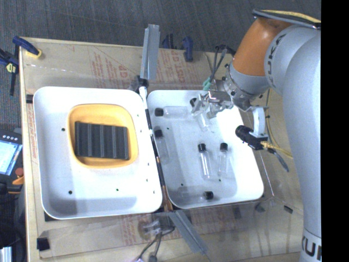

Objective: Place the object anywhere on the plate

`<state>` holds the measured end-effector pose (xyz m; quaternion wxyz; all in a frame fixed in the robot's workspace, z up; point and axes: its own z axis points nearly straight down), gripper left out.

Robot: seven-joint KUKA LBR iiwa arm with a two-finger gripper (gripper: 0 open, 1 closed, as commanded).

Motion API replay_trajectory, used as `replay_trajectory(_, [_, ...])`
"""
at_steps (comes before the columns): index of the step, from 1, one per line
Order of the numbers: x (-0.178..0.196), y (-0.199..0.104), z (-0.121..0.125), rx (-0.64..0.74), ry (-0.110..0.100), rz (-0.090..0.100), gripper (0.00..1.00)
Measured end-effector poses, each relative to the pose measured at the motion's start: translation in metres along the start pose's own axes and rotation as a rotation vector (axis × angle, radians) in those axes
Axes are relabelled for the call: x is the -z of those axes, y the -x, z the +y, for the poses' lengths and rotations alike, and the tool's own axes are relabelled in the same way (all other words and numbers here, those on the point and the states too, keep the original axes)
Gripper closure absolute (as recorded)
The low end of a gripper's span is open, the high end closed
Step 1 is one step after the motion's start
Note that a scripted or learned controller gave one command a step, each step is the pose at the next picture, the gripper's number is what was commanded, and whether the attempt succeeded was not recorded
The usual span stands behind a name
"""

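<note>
Clear glass vials w/ black caps lie in the right bin (248, 184). Vial A (204, 161) and vial B (222, 157) sit side by side near the bin's middle, caps toward the far side, bodies running toward the near rim, apart from each other. Vial C (170, 112) lies crosswise near the far-left corner, cap at its left end. Two more black caps show: one (158, 132) by the left wall, one (208, 195) near the front wall; their glass is too faint to make out.

Jaws (206, 107) hang over the far part of the right bin, just right of vial C and well apart from vials A and B. A clear shape shows below the fingertips, but can't tell if it's a vial in the grip or not; can't tell whether the jaws are open or closed either.

Left bin (49, 162) holds the plate (82, 113): yellow-orange, rounded-square, w/ a dark ribbed insert (102, 140) in its centre. No vial on it.

Both bins rest on the table (82, 59), edges touching along the middle. Grey arm (294, 64) w/ orange band comes in from the right.
</note>
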<state>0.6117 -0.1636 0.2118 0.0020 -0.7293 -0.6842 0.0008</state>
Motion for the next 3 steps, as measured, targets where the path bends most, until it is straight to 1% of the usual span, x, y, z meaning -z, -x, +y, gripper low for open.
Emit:
replay_trajectory(1, [-0.014, -0.057, 0.009, 0.089, -0.001, 0.000, 1.00])
replay_trajectory(2, [-0.021, -0.129, -0.002, 0.327, -0.003, -0.001, 1.00])
replay_trajectory(3, [-0.021, -0.128, -0.002, 0.327, -0.002, -0.002, 0.00])
